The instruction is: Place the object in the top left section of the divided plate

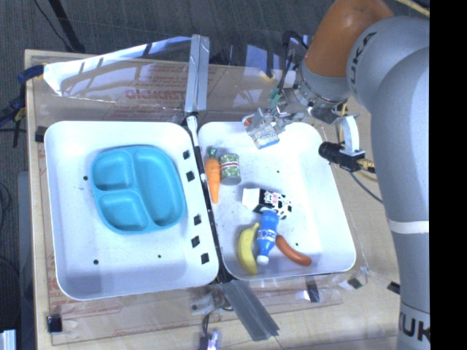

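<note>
- A blue divided plate (137, 188) lies in the middle of the left bin (66, 261), all three sections bare.
- The gripper (264, 131) hangs over the right bin's (328, 195) far edge, near its far left corner; it looks wrapped in clear plastic, so its opening cannot be told.
- Along that bin's left wall: a carrot (212, 179) touching a small green-labelled can (230, 167).
- Toward the near edge: a banana (246, 251), blue bottle (265, 236), hot dog sausage (293, 252), and a black-and-white spotted carton (276, 203).

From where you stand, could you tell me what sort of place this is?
Most likely a robotics lab bench set up for pick-and-place trials: two white bins side by side, a blue divided plate in one, toy food such as a carrot and banana in the other.
</note>
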`<state>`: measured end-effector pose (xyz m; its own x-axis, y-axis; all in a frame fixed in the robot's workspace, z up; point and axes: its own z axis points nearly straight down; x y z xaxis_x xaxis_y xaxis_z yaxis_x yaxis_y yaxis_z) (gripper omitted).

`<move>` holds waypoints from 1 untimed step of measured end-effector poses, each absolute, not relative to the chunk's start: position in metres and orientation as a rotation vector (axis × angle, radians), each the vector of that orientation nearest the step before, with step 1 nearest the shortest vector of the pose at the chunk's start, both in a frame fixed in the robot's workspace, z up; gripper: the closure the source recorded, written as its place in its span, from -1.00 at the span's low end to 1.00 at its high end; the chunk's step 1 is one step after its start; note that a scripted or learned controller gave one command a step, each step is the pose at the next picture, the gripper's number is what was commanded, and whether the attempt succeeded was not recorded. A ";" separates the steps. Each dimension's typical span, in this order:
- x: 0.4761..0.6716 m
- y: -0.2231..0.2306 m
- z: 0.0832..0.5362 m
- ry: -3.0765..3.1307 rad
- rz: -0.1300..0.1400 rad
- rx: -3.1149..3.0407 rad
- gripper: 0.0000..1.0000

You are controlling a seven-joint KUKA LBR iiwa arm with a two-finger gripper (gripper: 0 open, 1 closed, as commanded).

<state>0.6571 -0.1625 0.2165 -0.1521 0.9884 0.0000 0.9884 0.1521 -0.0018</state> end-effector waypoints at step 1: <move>0.609 -0.070 0.213 -2.524 0.003 -1.866 1.00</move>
<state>0.6091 -0.0697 0.2135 -0.2932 0.9561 0.0007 0.9561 0.2932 -0.0032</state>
